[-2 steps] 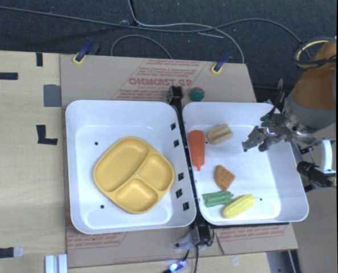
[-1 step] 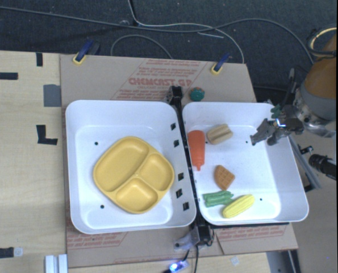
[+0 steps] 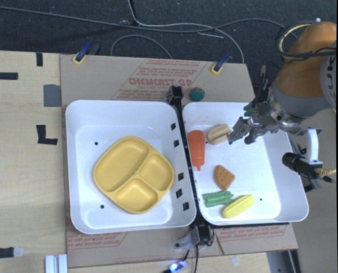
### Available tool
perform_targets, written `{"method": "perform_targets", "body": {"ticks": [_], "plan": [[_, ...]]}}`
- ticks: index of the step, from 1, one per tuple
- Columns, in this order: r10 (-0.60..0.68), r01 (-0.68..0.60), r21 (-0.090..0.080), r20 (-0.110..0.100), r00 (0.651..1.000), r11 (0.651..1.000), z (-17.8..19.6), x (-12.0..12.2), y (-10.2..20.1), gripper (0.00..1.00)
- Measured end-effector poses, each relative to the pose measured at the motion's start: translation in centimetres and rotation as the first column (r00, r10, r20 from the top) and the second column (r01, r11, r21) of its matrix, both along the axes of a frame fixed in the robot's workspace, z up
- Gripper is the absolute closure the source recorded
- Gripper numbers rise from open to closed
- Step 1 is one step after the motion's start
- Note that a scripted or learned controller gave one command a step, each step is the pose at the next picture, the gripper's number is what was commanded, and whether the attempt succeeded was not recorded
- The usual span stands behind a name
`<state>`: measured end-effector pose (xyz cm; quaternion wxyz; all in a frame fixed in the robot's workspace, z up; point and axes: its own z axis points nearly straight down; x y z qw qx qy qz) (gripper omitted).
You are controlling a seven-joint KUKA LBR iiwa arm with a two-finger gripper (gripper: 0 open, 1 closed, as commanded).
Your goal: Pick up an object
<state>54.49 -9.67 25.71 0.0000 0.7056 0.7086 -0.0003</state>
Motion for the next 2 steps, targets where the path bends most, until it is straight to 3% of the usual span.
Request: {"method": "perform_targets", "body": {"ticks": [2], "plan": [[0.0,0.0,0.0,-0.003,1.0,1.0,-1.8,0.2,9.9,1.0]]}}
